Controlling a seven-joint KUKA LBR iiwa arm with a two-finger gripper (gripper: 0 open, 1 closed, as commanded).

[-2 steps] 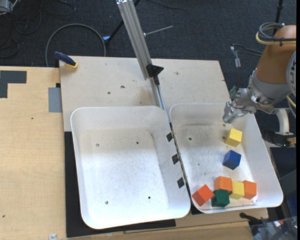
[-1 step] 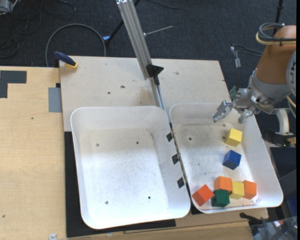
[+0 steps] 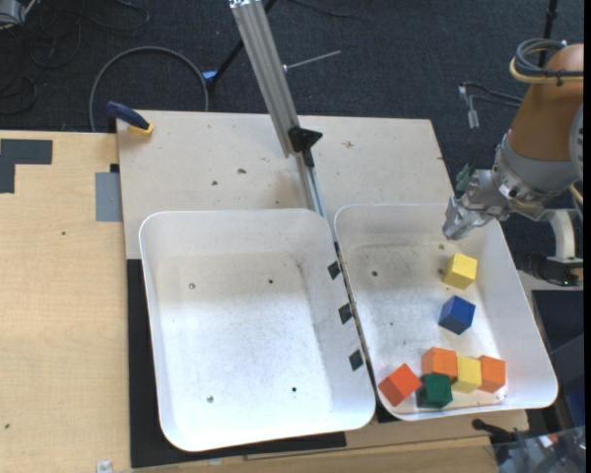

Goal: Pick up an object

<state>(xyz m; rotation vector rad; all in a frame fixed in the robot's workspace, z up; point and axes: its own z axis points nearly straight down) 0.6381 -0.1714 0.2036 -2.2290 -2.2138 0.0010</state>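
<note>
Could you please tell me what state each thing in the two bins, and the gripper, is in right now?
gripper: above the right bin's far end, holding nothing visible.
yellow cube: loose, alone, just below the gripper.
blue cube: loose, alone, mid-bin.
cube cluster: orange, yellow and green, bunched at the near edge.
right bin: holds all cubes.
left bin: speckled floor.

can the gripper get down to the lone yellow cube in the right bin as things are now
Probably yes. The gripper hangs just above and behind the yellow cube, which stands apart from the blue cube, with bare bin floor around it.
</note>
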